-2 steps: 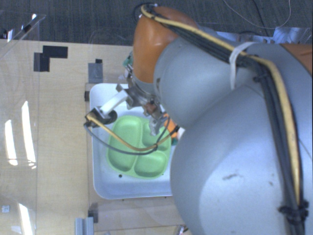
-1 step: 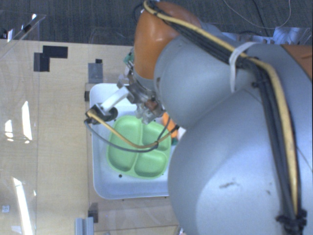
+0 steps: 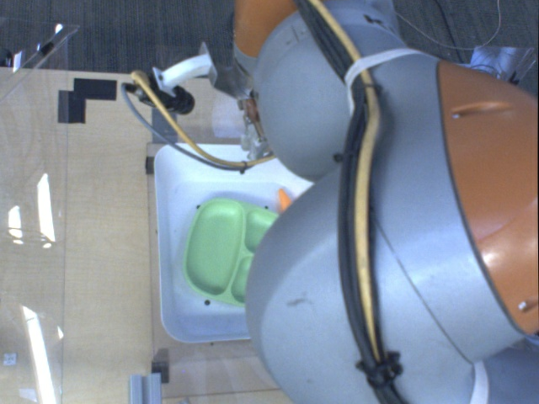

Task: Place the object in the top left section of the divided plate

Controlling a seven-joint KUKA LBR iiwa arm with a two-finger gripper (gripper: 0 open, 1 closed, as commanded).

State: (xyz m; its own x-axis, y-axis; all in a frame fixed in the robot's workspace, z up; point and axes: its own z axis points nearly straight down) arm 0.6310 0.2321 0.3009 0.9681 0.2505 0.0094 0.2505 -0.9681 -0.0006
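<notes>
Your arm came in from the right and bulked across most of the view, grey links close to the camera, orange bands at top and right edge. Black and yellow cables ran along it. You couldn't make out the jaws.

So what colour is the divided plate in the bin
Light green, seen in the camera view: the divided plate lies in the white bin, partly hidden by the arm.
</notes>
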